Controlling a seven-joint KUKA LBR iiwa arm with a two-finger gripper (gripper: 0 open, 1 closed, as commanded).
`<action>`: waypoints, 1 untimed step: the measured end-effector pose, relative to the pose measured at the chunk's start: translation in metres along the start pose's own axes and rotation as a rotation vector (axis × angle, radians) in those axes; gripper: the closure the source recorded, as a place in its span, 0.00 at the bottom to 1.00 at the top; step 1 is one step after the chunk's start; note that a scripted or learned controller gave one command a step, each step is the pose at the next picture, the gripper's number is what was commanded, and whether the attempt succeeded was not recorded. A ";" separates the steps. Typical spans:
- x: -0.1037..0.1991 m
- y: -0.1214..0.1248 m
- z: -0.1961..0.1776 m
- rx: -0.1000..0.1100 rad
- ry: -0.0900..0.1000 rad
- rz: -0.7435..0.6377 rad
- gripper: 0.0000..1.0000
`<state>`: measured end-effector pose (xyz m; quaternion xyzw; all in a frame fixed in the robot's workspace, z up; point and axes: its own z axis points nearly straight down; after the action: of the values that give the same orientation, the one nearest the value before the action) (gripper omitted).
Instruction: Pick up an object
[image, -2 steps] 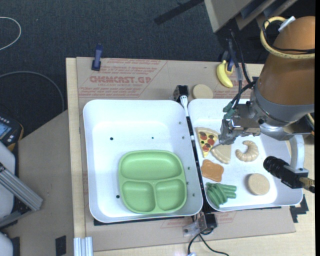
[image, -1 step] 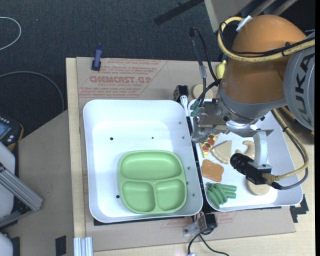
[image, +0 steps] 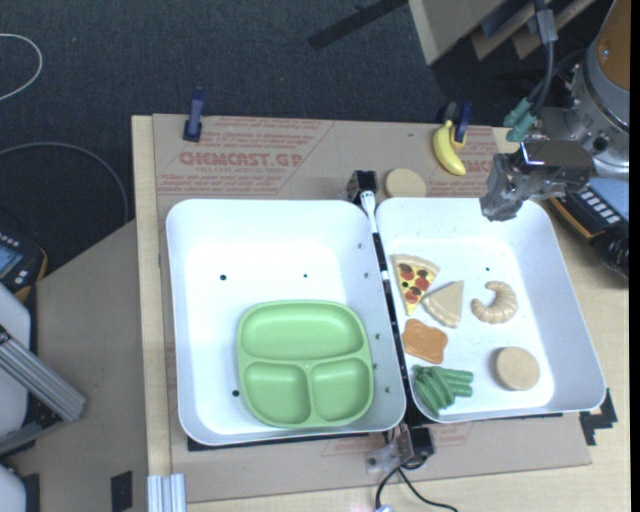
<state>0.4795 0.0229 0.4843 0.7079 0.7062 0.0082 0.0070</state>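
**Pincer hangs over the back edge of the right bin, food pieces lie ahead of it**

The pincer (image: 500, 205) sits at the far rim of the right bin (image: 560, 260), near its back right corner, and nothing shows between its tips. Whether the tips are spread or pressed together I cannot tell — they blur into one dark lump from this angle.

The candidates for picking all lie in that same bin, toward the near side from the pincer. Closest is the croissant (image: 495, 303), almost straight below the pincer in the camera view, curved, with its long axis running roughly front to back. Left of it lie the pale wedge (image: 446, 302) and the pizza slice (image: 413, 277), close together. Further toward the near edge are the orange toast (image: 425, 342), the round cookie (image: 517, 368) and the green beans (image: 441, 385).

The left bin (image: 200, 260) carries only the green divided plate (image: 303, 362), well apart from the pincer.

By my reading, the croissant is the shortest reach — a short travel toward the near side, then a descent with the jaws set across its narrow width.
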 end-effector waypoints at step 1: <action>0.038 -0.003 0.077 0.030 -0.002 -0.006 1.00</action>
<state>0.4788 0.0608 0.4070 0.7059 0.7083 -0.0031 -0.0028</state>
